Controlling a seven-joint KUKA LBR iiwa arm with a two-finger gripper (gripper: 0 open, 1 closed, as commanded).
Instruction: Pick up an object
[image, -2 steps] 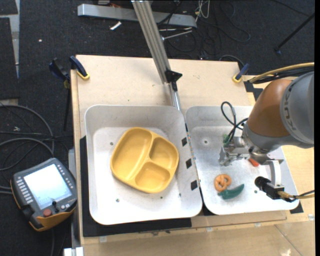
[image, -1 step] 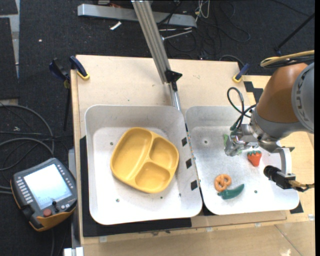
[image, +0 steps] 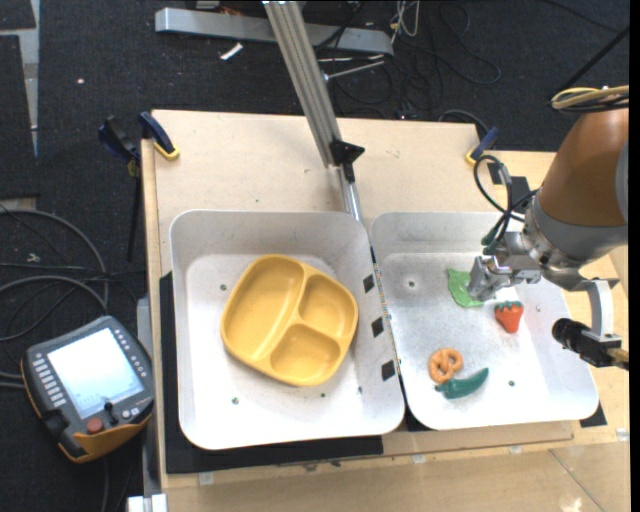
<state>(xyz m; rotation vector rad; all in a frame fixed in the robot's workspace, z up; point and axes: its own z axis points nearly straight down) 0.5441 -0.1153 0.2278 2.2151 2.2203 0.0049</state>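
1. The green leaf (image: 462, 288) lay flat in the right bin (image: 560, 400), touching the hand (image: 485, 283); whether the hand was wide or narrow could not be told.
2. It looked light, thin and floppy; a raised edge seemed the best hold.
3. A strawberry (image: 509, 316) sat just beside; a pretzel (image: 445, 363) and a green pepper (image: 463, 383) lay nearer the front.
4. The left bin (image: 200, 400) held a yellow plate (image: 289, 319).

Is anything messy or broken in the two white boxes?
Nothing looks broken or spilled. The yellow divided plate sits turned at an angle in the left bin. In the right bin, the pretzel touches the dark green pepper, while the strawberry and light green piece lie near the gripper.
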